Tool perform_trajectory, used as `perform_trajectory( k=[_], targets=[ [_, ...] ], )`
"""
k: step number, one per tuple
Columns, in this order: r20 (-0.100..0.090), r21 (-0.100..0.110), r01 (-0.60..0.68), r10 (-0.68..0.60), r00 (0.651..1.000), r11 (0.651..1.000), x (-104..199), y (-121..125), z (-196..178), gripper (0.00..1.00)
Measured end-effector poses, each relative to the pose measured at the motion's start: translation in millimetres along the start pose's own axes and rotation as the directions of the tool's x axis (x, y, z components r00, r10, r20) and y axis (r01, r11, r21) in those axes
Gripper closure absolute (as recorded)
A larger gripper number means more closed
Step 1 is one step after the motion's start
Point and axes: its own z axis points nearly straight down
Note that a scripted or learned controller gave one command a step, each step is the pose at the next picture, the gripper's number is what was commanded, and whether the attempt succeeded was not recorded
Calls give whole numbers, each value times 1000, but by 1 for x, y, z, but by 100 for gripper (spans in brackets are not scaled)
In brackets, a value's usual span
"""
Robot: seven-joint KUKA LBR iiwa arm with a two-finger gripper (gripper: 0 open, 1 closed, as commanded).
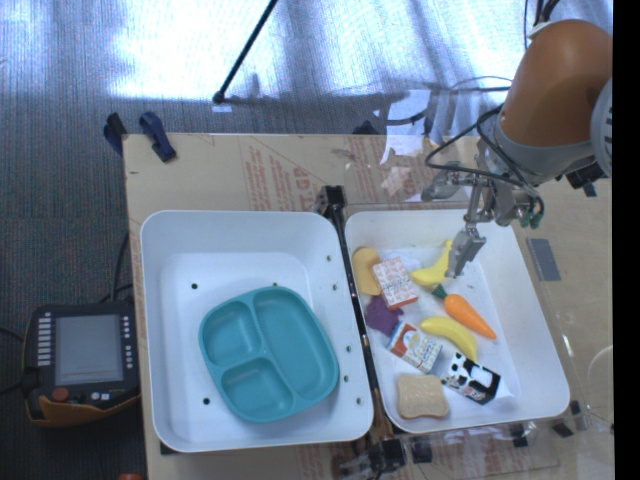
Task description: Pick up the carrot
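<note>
- Camera view: grey arm w/ orange band point(555, 83) comes in from upper right; two-finger gripper point(463, 258) hangs over upper part of right shallow white bin point(535, 308).
- Fingers look pressed together into one narrow tip, nothing between them.
- Small orange carrot w/ green stem end point(468, 315) lies in right bin, centre-right of frame, just below gripper tip, apart from it, slanting down to the right.
- Yellow banana point(436, 269) just left of gripper tip; second yellow banana point(450, 336) just below carrot.
- Black-and-white carton point(471, 380) and tan bread slice point(421, 396) at bin's lower edge.
- Left white bin point(180, 258) holds teal three-compartment plate point(268, 353), lower centre.
</note>
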Motion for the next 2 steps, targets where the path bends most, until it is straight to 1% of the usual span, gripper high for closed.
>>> perform_trajectory(
  k=[1, 2],
  targets=[
    [-9, -3, 74, -74, 997, 997, 70, -47, 152, 0],
    [0, 1, 77, -77, 997, 997, 117, -86, 147, 0]
  ],
)
